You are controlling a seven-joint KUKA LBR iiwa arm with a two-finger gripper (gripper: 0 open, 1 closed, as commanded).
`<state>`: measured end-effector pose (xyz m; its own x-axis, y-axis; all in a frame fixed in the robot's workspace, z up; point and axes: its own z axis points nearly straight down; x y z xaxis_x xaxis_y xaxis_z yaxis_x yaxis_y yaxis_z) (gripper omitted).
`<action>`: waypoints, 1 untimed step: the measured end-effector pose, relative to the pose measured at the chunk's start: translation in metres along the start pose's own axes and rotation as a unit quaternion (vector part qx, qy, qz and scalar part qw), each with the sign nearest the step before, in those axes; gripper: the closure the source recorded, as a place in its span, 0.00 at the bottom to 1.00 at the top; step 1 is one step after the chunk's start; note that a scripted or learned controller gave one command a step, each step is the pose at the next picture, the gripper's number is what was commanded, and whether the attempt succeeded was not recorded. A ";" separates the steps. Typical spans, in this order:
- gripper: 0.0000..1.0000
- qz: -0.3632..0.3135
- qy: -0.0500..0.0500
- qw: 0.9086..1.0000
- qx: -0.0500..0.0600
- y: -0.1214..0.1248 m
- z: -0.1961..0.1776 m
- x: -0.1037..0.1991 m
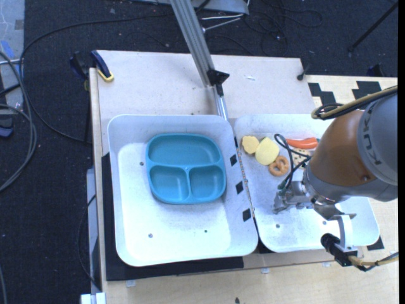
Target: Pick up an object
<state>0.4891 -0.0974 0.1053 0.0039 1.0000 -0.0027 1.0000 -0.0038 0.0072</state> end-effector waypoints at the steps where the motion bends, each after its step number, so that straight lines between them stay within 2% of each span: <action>1: 1.00 -0.001 0.001 1.000 0.002 0.000 -0.043 -0.006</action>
<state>0.4886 -0.1028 0.1488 0.0009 1.0000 -0.0010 1.0000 -0.0009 0.0036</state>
